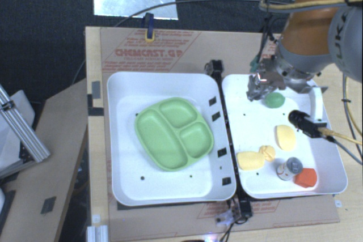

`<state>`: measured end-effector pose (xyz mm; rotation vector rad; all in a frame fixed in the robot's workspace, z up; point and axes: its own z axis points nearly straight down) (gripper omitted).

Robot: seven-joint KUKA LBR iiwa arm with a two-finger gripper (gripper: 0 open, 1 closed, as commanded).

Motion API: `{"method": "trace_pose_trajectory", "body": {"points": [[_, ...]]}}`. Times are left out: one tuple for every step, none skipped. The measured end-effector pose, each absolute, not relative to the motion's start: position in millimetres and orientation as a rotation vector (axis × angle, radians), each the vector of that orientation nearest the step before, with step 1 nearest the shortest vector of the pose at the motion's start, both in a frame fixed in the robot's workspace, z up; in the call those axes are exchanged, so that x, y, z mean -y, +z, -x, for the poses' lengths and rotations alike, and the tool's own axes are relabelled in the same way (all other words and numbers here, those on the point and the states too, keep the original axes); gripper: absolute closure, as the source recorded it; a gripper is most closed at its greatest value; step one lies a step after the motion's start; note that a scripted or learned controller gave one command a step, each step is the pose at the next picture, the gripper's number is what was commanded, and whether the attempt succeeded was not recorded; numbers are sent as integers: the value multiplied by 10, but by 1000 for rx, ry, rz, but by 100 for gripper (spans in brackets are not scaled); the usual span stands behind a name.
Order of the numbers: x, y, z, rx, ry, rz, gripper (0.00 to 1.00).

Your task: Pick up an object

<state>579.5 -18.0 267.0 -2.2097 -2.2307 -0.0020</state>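
Looks like the reaching step: end effector (260, 89) sits low in the right bin (244, 122), touching a green ball (275, 100). Can't tell its grip; next it needs a clean lift.

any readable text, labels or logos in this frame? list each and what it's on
"CHEMCAST GP": red print on the brown protective sheet under the two white bins, behind the left bin.
Fainter repeats of that red print elsewhere on the sheet: too blurred to read.
Dark lettering on the arm at the right edge: cut off, unreadable.
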Motion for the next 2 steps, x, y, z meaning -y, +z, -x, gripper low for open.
{"method": "trace_pose_trajectory", "body": {"points": [[-329, 2688, -5640, 2232, -3, 2209, 100], [-875, 2537, -5546, 2231, -2, 2209, 100]]}}
